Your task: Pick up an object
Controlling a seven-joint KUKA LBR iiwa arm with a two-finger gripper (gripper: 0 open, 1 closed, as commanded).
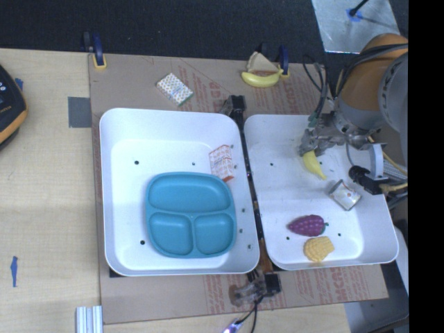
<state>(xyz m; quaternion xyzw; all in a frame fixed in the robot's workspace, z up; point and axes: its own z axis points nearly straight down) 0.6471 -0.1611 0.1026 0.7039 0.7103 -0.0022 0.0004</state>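
Banana (313, 164), small and yellow, lies in the right bin (277, 255) at the right of the frame, its long side slanting down and right, just below the end effector (313, 143), whose state I cannot tell.

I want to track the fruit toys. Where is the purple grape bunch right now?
The purple plastic grape bunch lies in the right white bin, toward its near edge, just above the yellow knobbly corn-like toy and below-left of the small silver block.
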